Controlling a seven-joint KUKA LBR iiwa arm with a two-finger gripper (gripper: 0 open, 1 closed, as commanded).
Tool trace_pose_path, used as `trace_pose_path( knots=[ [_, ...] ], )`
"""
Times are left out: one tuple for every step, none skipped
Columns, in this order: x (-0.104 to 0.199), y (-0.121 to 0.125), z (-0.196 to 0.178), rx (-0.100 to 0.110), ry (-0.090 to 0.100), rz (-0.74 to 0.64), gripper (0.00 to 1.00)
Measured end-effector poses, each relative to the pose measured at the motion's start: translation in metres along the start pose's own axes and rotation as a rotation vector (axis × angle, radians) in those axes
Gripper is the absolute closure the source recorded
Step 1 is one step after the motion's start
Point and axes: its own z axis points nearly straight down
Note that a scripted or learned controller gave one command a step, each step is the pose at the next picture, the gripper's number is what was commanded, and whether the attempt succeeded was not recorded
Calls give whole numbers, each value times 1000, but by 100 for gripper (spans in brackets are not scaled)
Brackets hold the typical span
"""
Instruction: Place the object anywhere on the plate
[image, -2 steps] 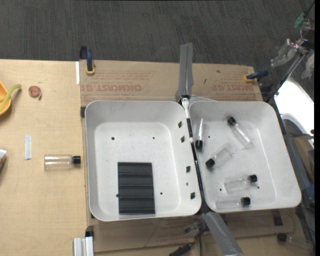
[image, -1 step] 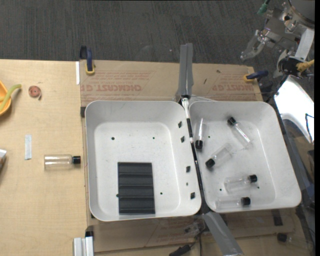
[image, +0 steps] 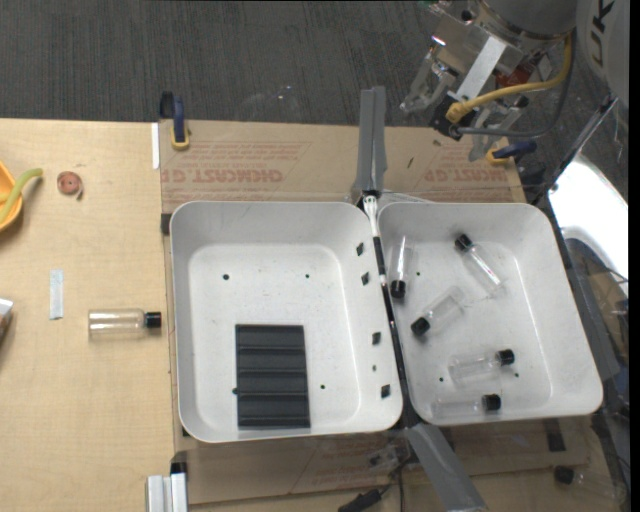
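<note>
gripper (image: 440, 100) up high past far rim of right bin (image: 575, 330), can't tell its state from here, nothing visibly in it. vials down-view from it in that bin; nearest vial (image: 478, 260) near far wall, long axis diagonal, black cap toward far-left. dark ribbed plate (image: 271, 376) sits in left bin (image: 190, 300), near side, well apart from vials.

Even, fairly bright overhead light, no hard shadows. White bins (image: 290, 235) near blown out, w/ soft shading along inner walls. Strong glare patch at right edge by right bin (image: 590, 190). Clear vials (image: 455, 305) low contrast, hard to make out vs white. Gripper (image: 450, 85) at top slightly soft/blurred. Dark carpet up top dim, grainy.
</note>
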Motion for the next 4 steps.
trace_pose_path(
  knots=[
    [-168,100,0,0,0,39,0],
    [-113,69,13,1,0,238,0],
    [-25,35,0,0,0,263,0],
    [10,-2,12,-1,2,720,0]
  ],
)
